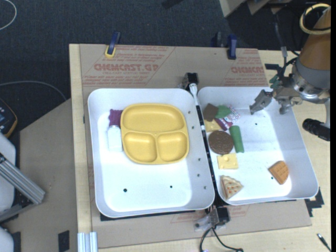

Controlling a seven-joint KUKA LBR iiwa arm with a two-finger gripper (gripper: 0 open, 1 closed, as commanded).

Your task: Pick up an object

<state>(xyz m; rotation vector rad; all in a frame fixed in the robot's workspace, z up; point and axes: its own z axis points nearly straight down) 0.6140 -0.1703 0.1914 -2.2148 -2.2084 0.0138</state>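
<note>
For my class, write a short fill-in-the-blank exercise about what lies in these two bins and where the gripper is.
1. The yellow divided tray lies in the ____ bin.
2. The green stick lies just right of the round ____ cookie.
3. The gripper hangs over the ____ bin.
4. The square cheese slice is ____ in colour.

Missing words: left; brown; right; yellow

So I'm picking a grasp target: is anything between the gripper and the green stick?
Nothing visible blocks it. The gripper hangs over the right bin's bare floor, and the green stick lies left of it, beside the brown disc.
</note>
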